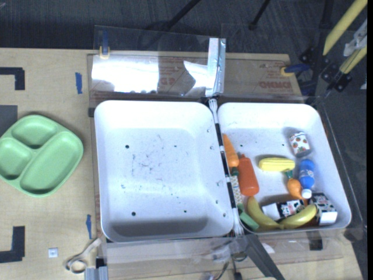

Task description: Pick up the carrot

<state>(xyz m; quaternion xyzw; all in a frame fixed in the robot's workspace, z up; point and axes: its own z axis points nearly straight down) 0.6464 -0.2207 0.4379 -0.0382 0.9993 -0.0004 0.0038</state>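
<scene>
On your tabletop (52,220), the right bin (262,111) holds the carrot (230,150) tight against its left wall, long axis running along that wall, just beside an orange bottle (249,178), across the bin from the arm's side; you cannot tell the claw's state.

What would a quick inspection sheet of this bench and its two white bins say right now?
Surface: wooden bench bearing the left bin and the right bin.
Job's things: carrot lies along the right bin's left wall.
Clutter: orange bottle, corn cob, banana, spotted cup, blue bottle in the right bin.
Gripper: nothing seen.
Cables: nothing seen.
Surroundings: green divided plate left of the bins; clear panel behind.
</scene>
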